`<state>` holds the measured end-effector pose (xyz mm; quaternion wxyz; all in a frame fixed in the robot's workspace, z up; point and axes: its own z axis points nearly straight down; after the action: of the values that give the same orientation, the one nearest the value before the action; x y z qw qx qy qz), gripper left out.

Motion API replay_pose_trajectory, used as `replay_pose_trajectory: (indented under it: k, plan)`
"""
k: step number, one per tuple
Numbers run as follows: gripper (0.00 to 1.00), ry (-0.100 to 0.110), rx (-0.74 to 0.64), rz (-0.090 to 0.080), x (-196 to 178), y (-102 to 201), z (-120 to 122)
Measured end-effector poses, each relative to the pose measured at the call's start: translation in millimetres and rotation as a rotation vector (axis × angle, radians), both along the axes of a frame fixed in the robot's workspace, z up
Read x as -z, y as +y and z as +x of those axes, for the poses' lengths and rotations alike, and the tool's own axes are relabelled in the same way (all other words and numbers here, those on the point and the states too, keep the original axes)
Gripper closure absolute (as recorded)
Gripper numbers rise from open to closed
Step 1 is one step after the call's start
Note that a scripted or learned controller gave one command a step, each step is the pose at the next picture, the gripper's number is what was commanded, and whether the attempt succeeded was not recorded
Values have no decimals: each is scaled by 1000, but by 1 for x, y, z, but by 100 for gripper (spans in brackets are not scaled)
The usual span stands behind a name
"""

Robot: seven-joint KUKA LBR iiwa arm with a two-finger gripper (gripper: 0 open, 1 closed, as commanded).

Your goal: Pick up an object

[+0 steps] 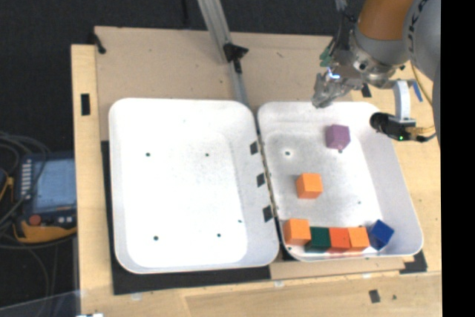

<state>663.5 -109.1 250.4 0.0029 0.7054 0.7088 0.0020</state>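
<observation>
The right bin holds a purple block near its far side and an orange cube at its middle. Along its near wall sit an orange block, a dark green block, two more orange blocks and a blue block. My gripper hangs above the far edge of the right bin, up and to the left of the purple block, with nothing visibly in it.
The left bin lies beside the right one. A slanted metal rail runs down to the gap between the bins. A box with cables sits off the bench's left edge.
</observation>
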Motion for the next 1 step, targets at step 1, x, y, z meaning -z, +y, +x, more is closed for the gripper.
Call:
replay_pose_trajectory:
  k: [1]
  plan:
    - [100, 6, -1, 2, -9, 50, -12]
